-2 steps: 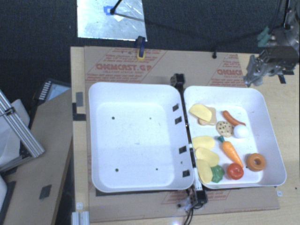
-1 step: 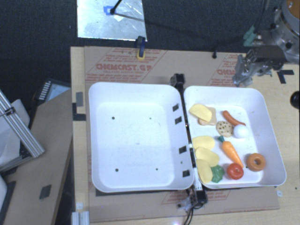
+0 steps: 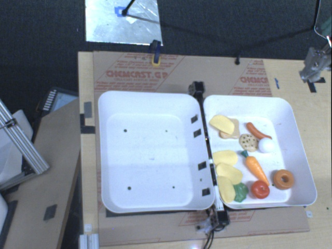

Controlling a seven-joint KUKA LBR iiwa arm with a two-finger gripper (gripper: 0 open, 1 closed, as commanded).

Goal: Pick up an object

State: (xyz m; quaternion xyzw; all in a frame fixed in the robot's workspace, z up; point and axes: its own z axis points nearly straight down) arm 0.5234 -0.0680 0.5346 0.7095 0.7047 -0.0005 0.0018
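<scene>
White plastic walls of the right bin [image 3: 298, 134] keep the carrot [image 3: 257, 169], tomato [image 3: 260, 190] and doughnut [image 3: 284, 179] corralled for picking, while the hand [image 3: 315, 66] (its grip state I cannot tell) hangs well off beyond the bin's far corner.

Toy foods lie loose in the right bin [image 3: 298, 139]: carrot [image 3: 256, 169], tomato [image 3: 260, 190], donut [image 3: 284, 179], egg [image 3: 266, 146], cookie [image 3: 248, 142], sausage [image 3: 258, 130], yellow chips [image 3: 228, 173].

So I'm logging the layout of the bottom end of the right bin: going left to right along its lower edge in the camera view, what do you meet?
Green toy vegetable → tomato → donut.
</scene>
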